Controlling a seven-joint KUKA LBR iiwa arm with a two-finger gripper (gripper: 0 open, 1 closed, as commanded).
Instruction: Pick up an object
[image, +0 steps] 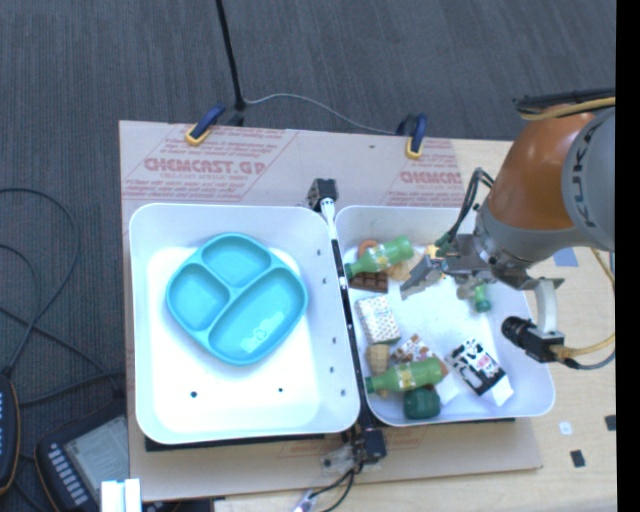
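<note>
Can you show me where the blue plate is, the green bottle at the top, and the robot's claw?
blue plate (236, 297): camera view, on the divider between its sections.
green bottle (388, 252): camera view, on its middle.
claw (422, 277): camera view, between its fingertips.

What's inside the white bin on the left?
The left bin holds a blue plate with three sections, lying flat near its middle. The sections look bare. Whatever part of the bin floor lies beneath the plate is covered.
</note>
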